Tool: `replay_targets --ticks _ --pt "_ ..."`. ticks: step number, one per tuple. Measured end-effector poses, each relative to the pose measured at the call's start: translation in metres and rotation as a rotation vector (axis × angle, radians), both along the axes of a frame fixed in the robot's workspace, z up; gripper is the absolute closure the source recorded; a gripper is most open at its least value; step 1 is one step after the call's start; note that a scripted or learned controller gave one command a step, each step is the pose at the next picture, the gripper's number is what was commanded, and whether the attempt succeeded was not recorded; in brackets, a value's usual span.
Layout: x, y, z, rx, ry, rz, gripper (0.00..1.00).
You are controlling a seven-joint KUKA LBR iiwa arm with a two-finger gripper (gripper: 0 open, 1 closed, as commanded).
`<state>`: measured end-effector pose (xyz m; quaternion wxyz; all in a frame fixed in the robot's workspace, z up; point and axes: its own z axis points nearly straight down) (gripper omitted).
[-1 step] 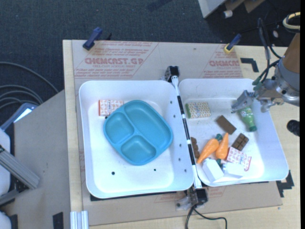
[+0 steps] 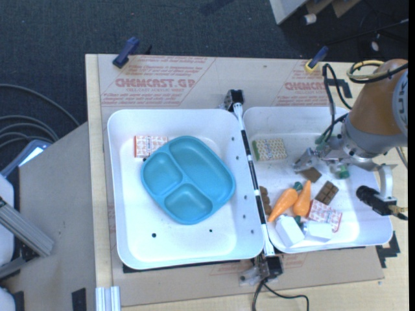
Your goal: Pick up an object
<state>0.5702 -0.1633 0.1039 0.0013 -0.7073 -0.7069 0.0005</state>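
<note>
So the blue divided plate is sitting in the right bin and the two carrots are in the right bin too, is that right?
Not quite. The blue divided plate lies in the left bin, beside a small red and white packet. The two carrots are indeed in the right bin, as the camera view shows.

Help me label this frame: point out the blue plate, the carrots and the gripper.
blue plate (image 2: 187,179): camera view, centre divider.
carrots (image 2: 293,201): camera view, orange body of one.
gripper (image 2: 311,166): camera view, between its fingertips.
</note>
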Motion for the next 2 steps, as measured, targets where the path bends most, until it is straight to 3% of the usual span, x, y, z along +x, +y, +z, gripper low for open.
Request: replay_targets --ticks 1,2 --pt "-0.015 0.019 -0.02 0.001 0.001 0.001 0.0" --pt "-0.005 0.032 -0.019 -0.001 -0.003 0.001 0.0"
